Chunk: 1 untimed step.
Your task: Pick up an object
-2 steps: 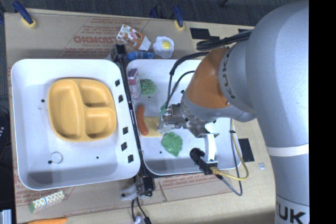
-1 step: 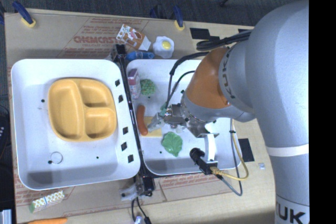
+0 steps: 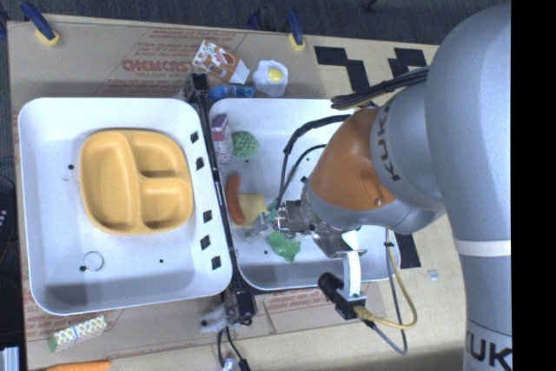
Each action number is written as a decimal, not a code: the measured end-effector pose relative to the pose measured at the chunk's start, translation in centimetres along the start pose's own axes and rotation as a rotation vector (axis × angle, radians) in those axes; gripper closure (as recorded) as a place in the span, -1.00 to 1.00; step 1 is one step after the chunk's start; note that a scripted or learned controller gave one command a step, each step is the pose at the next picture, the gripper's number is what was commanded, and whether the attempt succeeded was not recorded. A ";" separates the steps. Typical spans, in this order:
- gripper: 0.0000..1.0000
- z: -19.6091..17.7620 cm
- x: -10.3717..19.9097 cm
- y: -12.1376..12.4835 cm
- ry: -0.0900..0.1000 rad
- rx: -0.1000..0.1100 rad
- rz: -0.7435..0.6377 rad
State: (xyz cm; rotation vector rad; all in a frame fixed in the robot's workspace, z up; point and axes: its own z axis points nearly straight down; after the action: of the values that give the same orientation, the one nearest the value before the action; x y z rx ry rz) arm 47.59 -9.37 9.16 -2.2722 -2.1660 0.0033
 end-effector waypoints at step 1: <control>-1.00 0.0 0.3 7.9 0.001 0.000 -0.074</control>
State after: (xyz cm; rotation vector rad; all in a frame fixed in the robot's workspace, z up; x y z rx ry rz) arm 55.47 -9.49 9.15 -2.1898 -2.2481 0.0019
